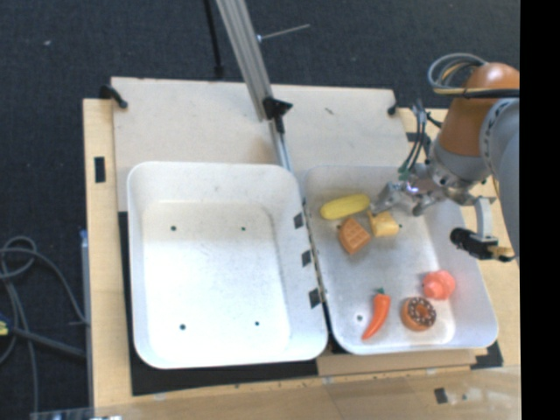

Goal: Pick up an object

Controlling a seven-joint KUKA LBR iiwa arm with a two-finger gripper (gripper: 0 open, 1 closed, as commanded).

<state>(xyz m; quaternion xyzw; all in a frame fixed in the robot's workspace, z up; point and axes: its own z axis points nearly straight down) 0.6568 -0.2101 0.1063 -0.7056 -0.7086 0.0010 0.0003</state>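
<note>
The gripper [395, 201] hangs low over the far part of the right bin [464, 335], its tip just beside a pale yellow chunk [386, 226]; at this slant I cannot tell whether the fingers are spread or closed, nor whether they touch it. The risk is crowding: the chunk touches a tan waffle-like block [353, 234], with a yellow banana-shaped piece [345, 206] just beyond, so closing may shove neighbours or pinch an edge that slips. Nearer the counter's front edge the same bin holds an orange carrot [376, 315], a brown doughnut [419, 313] and a pink lump [438, 284]. The left bin [140, 191] sits alongside.
</note>
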